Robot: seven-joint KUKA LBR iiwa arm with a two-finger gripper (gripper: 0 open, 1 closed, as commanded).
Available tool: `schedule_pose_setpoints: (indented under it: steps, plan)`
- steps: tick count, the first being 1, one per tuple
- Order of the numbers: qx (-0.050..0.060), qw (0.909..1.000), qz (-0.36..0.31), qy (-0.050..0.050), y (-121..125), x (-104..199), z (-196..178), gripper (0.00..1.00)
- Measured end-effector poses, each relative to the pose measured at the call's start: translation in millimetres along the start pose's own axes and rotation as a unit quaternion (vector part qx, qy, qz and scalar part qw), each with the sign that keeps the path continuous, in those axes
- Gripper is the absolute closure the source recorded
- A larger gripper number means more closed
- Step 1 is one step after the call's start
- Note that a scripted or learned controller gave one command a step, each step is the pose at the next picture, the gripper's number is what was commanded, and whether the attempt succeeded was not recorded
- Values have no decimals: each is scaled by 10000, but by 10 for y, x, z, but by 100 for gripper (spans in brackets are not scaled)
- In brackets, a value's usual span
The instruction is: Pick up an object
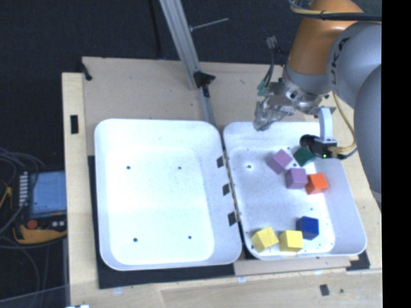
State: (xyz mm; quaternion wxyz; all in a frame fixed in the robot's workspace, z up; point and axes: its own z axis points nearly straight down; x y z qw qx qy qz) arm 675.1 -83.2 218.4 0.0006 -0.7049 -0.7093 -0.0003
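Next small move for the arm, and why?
Probably shift the pincer toward the near edge and slightly right, to over the purple blocks, then descend. It sits at the far rim of the right bin with nothing seen between its fingers, and those blocks are the nearest. The green block and orange block crowd them, so aim for the left one.

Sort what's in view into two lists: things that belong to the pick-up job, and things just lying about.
Belongs to the job:
- gripper, over the right bin's far edge
- two purple blocks
- green block
- orange block
- blue block
- two yellow blocks

Just lying about:
- left bin
- metal pole
- blue-screened pendant left of the bench
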Motion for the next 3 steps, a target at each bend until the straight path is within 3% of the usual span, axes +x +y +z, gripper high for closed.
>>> schedule_pose_setpoints:
  steps: [2,3]
  plan:
    - [-17,10000,-10,3,-5,1098,-259,100]
    - [7,10000,-3,-1,-35,1598,-114,100]
